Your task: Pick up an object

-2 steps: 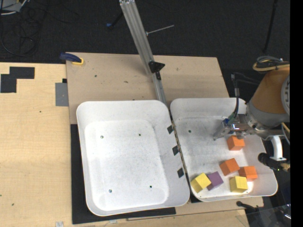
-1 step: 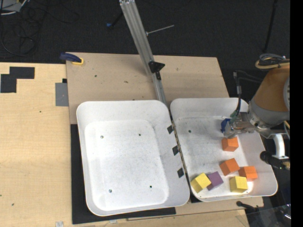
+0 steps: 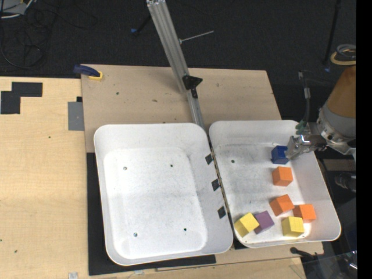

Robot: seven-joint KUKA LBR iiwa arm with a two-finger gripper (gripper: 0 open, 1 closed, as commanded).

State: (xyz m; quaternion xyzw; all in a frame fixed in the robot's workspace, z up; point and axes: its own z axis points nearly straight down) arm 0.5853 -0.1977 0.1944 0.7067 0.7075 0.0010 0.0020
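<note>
Blue block (image 3: 279, 154), right bin (image 3: 256, 129): gripper (image 3: 297, 146) touching beside it; fingers' spread indiscernible. Approach step; closing and lifting remained.

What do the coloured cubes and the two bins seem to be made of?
The cubes, for example the blue cube and an orange cube, look like painted wood or dense foam: matte faces, sharp edges, no gloss. The right bin and the left bin look like moulded white plastic, with rounded rims and grey scuffs.

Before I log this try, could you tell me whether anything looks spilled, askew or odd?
Nothing stands out. All seven blocks lie inside the right bin; the pincer is beside the blue block.
</note>
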